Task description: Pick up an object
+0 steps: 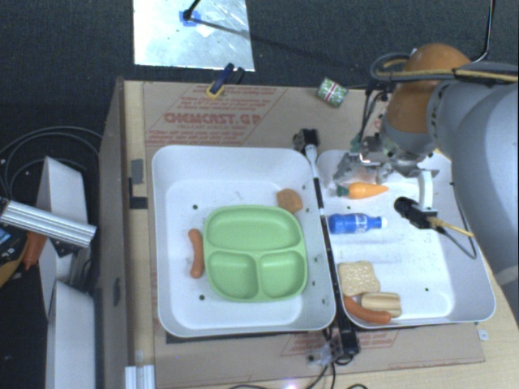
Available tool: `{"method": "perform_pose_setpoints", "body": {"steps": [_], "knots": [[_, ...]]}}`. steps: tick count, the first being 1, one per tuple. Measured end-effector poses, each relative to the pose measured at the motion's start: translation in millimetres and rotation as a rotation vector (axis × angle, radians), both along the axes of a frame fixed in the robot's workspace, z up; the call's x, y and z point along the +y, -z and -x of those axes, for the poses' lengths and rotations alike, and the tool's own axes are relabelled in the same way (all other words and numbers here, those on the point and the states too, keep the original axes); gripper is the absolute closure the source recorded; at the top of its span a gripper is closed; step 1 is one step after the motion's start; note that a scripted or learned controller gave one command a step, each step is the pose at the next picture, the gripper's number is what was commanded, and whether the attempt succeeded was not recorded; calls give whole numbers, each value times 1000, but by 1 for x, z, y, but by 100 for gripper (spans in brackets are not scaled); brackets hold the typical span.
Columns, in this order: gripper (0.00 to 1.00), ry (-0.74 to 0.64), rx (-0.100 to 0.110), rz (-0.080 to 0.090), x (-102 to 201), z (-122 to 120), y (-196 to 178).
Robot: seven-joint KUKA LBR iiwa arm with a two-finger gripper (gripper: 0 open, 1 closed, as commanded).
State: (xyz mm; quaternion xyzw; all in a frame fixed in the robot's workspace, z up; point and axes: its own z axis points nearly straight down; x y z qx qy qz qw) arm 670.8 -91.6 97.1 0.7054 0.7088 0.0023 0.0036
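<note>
Your tool (362, 167) hangs in the right bin's (466, 298) upper-left corner; whether it is clenched, you cannot tell. The carrot (365, 190) lies just below it in the frame, long axis running left-right.

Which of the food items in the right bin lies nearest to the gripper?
The orange carrot, at the right bin's far end, just below the gripper. The blue bottle, cracker and hot dog lie farther toward the near end.

Right bin's (474, 298) middle floor lies open between blue bottle (353, 224) and cracker (358, 278).
</note>
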Motion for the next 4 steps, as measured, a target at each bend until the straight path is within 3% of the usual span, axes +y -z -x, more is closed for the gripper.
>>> {"method": "perform_pose_setpoints", "body": {"steps": [1, 2, 3, 4], "knots": [[0, 4, 6, -1, -9, 2, 12], [0, 1, 7, -1, 0, 8, 12], [0, 4, 7, -1, -7, 20, 12], [0, 4, 7, -1, 6, 37, 12]]}}
